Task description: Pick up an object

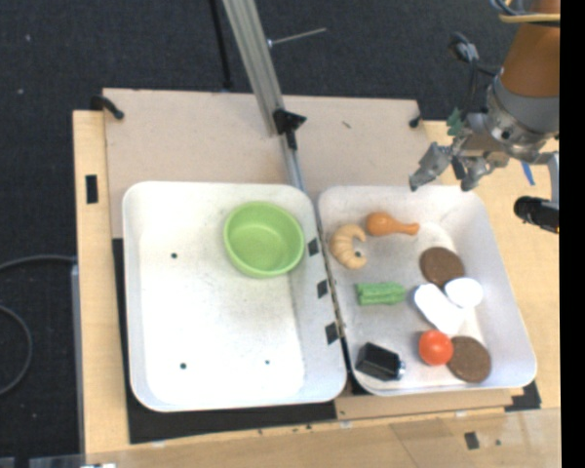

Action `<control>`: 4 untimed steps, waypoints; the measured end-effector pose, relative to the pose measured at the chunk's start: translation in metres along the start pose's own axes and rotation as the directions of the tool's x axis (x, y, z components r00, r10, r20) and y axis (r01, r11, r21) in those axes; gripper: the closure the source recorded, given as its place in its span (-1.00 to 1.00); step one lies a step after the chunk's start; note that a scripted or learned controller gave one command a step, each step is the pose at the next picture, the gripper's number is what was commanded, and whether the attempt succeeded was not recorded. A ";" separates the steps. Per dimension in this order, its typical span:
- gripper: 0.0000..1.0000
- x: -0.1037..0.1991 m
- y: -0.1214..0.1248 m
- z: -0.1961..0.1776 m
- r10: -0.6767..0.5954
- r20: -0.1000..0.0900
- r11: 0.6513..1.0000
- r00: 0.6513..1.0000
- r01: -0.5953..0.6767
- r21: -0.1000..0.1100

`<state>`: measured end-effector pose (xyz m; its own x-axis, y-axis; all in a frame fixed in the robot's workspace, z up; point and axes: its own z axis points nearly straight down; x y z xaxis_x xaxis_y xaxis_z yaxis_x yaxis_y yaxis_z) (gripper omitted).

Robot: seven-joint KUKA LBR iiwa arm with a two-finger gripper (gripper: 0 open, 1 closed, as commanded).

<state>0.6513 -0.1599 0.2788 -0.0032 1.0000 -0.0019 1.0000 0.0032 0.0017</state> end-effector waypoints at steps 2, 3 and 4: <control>-1.00 0.004 0.008 0.046 -0.002 0.001 1.000 1.000 0.002 0.001; -1.00 0.011 0.006 0.092 -0.001 0.000 1.000 1.000 0.001 0.004; -1.00 0.017 0.011 0.144 0.000 0.000 1.000 1.000 0.000 0.005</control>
